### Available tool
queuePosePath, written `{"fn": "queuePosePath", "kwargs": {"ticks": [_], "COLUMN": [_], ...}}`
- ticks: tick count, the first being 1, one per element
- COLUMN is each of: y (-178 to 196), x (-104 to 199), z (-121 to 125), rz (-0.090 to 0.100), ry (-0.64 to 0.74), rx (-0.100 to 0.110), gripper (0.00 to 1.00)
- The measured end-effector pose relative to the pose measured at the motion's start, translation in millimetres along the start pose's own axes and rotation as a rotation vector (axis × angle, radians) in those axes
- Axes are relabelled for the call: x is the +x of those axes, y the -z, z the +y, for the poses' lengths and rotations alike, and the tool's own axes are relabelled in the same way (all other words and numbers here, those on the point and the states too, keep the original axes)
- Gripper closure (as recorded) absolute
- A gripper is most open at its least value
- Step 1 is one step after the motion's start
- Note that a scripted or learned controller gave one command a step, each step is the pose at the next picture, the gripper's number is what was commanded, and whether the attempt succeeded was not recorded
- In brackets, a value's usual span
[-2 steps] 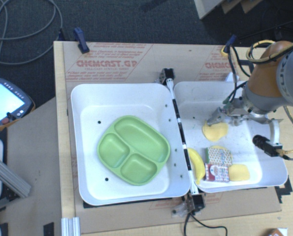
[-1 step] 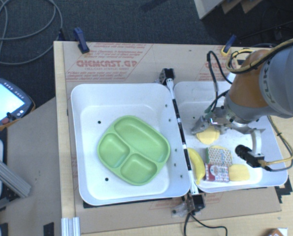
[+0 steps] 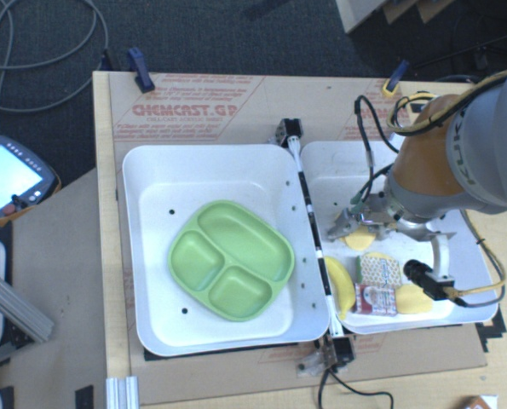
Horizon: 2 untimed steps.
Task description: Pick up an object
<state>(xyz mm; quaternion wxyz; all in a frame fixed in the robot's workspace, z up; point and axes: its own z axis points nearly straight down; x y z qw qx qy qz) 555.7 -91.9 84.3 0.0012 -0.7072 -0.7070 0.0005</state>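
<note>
You can read "CHEMCAST GP" in red on the bench's protective sheet point(image 3: 185, 109), above the left bin. Smaller red lines beside it are too blurred to read.

A divided plate point(image 3: 231, 260) lies mid-floor in the left bin point(image 3: 142, 173) — the banana point(image 3: 340, 284), packets point(image 3: 377, 284) and lemon point(image 3: 413, 299) crowd the right bin's point(image 3: 330, 164) near edge.

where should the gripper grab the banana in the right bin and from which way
Grip the banana across its narrow width near mid-length, coming straight down. It lies flat along the right bin's left wall, so the fingers should close crosswise. The wall and the packet beside it leave little room, so this is likely a tight fit.
</note>
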Motion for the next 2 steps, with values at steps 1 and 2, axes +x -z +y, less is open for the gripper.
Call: {"fn": "queuePosePath", "kwargs": {"ticks": [1, 2], "y": [9.8, 100.1], "x": [-0.1, 60.8], "z": [0.2, -38.8], "rz": [0.000, -0.001], "ry": [-0.001, 0.001], "rx": [-0.001, -0.003], "gripper": [1.00, 1.00]}}
